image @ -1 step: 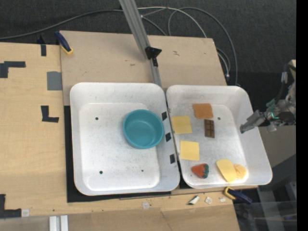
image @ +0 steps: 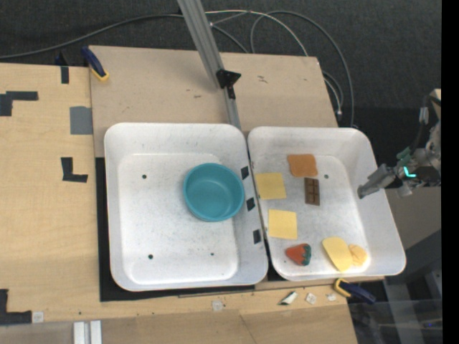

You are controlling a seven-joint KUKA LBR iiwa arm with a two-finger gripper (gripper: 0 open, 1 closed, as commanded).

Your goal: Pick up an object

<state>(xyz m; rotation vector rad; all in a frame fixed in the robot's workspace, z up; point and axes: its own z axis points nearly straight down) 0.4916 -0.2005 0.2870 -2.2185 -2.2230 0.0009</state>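
Observation:
The right bin [image: 358, 143] holds several small items: an orange-brown slab [image: 302, 165], a dark chocolate bar [image: 312, 190], two yellow squares [image: 271, 185] [image: 282, 223], a red strawberry [image: 299, 254], a yellow wedge [image: 336, 253] and a small tan piece [image: 357, 255]. A teal bowl [image: 212, 192] stands in the left bin [image: 136, 213], near its right wall. My gripper [image: 374, 183] hangs over the right bin's right rim, well apart from every item, with nothing visibly held.
A grey metal pole [image: 204, 41] slants down from the top to the gap between the bins. Cables [image: 287, 20] loop behind the bench. Blue-and-yellow clamps sit at the back left [image: 95, 63] and front right [image: 351, 289].

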